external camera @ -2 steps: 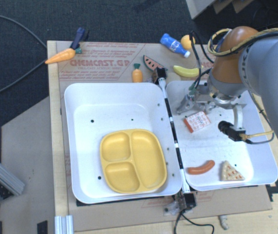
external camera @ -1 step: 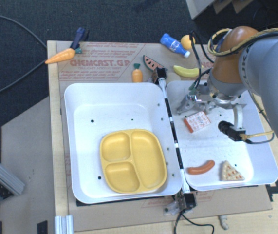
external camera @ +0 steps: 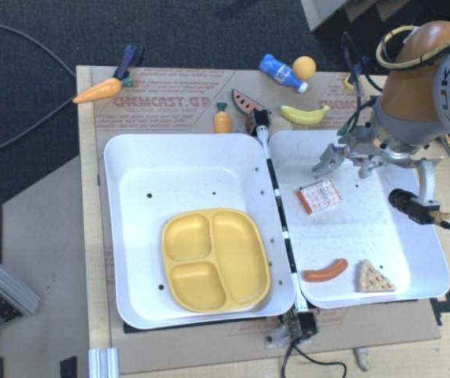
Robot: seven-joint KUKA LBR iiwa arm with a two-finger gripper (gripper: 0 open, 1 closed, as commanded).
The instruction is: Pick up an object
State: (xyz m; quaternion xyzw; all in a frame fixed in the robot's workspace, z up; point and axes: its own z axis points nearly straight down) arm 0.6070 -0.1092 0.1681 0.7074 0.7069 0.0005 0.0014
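Three candidate objects lie in your right bin (external camera: 414,246): a red-and-white packet (external camera: 319,196) near its centre, a sausage (external camera: 324,271) at about 7 o'clock and a waffle-patterned wedge (external camera: 375,278) at about 5 o'clock. The gripper (external camera: 351,158) hangs at roughly 12 o'clock over that bin, just up and right of the packet, its fingers spread and pinching nothing. Expect these risks: the packet lies flat, so spread fingers coming down may slide over it or push it along the floor instead of closing on it; a descent from the present spot looks likely to land on bare plastic beside the packet; the sausage could roll away from a closing finger; the wedge sits near the bin's lower wall, where a finger may strike the rim. Left bin (external camera: 130,211): one yellow three-compartment tray (external camera: 215,258), well apart from the gripper and unlikely to be disturbed. Bench items at 12 o'clock beyond the bins: carrot (external camera: 98,91), blue bottle (external camera: 282,72), orange ball (external camera: 304,67), banana (external camera: 304,115), melon slice (external camera: 245,101); you need none of them. Legible writing: the brown sheet (external camera: 169,97) under the bins carries red print that appears to read "CHEMCAST GP"; smaller lines cannot be read, nor can the packet's label.
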